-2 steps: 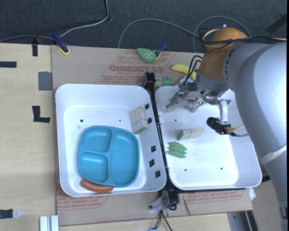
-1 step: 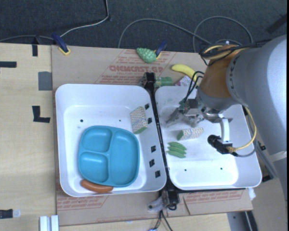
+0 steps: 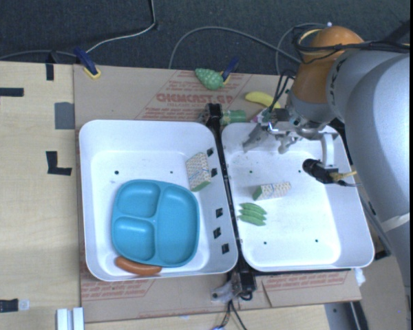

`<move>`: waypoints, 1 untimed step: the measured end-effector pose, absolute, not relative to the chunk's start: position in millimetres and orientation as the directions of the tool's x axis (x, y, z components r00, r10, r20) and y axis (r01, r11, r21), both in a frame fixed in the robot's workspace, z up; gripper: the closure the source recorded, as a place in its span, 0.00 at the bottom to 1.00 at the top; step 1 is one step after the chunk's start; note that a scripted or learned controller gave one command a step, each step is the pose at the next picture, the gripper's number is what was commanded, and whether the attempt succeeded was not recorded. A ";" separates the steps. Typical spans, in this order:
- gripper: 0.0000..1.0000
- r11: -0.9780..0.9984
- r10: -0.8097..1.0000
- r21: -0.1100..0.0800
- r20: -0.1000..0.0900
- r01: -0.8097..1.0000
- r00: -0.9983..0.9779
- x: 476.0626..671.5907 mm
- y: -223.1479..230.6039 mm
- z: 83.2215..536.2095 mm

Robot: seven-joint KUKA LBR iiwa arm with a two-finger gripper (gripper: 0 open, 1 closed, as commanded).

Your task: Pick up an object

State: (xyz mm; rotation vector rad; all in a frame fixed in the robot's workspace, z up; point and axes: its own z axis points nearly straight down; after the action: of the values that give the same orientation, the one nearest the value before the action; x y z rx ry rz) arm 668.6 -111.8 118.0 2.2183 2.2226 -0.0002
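My gripper [image 3: 268,143] hangs over the far left part of the right bin [image 3: 344,253], open, with nothing between its fingers [image 3: 252,141]. Nearer in the same bin lie a small patterned block with a green end [image 3: 273,190] and a green pea pod [image 3: 252,213], both apart from the gripper. The left bin [image 3: 100,157] holds a blue divided plate [image 3: 155,222], an orange sausage-shaped piece [image 3: 138,267] at the plate's near edge, and a patterned block [image 3: 199,170] leaning by the right wall.
Beyond the bins, on the cardboard, lie a green toy [image 3: 209,78] and a yellow banana-like piece [image 3: 259,99]. A black divider with clips [image 3: 224,205] runs between the bins. The grey arm [image 3: 378,129] covers the right bin's right side.
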 end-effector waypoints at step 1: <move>0.00 0.001 1.000 0.001 -0.001 1.000 -0.001 625.9 -94.8 85.8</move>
State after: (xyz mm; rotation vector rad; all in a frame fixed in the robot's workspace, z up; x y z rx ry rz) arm 625.9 -94.8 85.8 2.2190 2.2212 -0.0002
